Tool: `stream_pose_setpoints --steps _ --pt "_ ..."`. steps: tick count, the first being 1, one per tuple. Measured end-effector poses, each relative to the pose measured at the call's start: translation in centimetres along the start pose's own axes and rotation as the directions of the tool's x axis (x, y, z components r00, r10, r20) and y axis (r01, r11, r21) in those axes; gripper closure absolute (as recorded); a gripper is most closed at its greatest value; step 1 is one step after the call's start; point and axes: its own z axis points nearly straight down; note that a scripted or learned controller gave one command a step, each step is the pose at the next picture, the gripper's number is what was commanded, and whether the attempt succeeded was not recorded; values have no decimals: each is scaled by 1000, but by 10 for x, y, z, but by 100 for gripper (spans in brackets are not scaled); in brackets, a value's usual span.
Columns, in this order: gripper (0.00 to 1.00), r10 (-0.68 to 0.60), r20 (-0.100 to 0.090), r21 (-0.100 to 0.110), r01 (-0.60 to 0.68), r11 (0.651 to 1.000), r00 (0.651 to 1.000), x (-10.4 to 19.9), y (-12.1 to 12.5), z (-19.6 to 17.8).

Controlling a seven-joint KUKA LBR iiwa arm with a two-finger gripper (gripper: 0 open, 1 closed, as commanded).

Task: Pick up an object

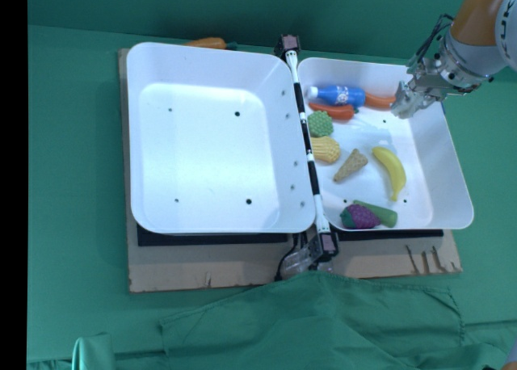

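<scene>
Where the arm (pixel 485 13) enters at the 2 o'clock corner of the view, its upper part is cut off by the frame edge. The tool (pixel 406 107) hangs over the far rim of the right bin (pixel 452 191); whether it is released or clenched cannot be told, and nothing is seen in its grasp.

An orange carrot (pixel 378 101) lies just at 9 o'clock of the tool, its right end partly hidden behind the tool. A second orange item (pixel 207 42) lies outside the left bin (pixel 210 138), at 12 o'clock of its far rim; the rim covers most of it, so its kind is hard to make out. At 6 o'clock of the divider between the bins, a grey metal fitting (pixel 297 263) is partly covered by green cloth (pixel 323 328).

Task items, all in the right bin:
- Blue bottle (pixel 336 95) with white label, lying on its side at 12 o'clock of the bin.
- Red item (pixel 333 111), touching the bottle on its 6 o'clock side; exact kind unclear.
- Green knobbly fruit (pixel 321 124) and yellow corn (pixel 325 149), at 9 o'clock, beside the divider.
- Tan cone (pixel 350 166), near the bin centre.
- Yellow banana (pixel 390 170), at 3 o'clock of the cone.
- Purple grapes (pixel 359 216), touching a green vegetable (pixel 380 212), at 6 o'clock.

Both bins rest on a cardboard sheet (pixel 202 267) on the green surface (pixel 73 158).
</scene>
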Motion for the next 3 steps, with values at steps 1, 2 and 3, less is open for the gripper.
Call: stream_pose_setpoints --steps 1,2,3 --pt "100 -4 1 -3 4 1000 1000 1 64 -23" --pt "0 -1 0 4 1 1000 1000 0 61 -22" --pt "0 -1 1 11 1 1000 1000 34 40 41"
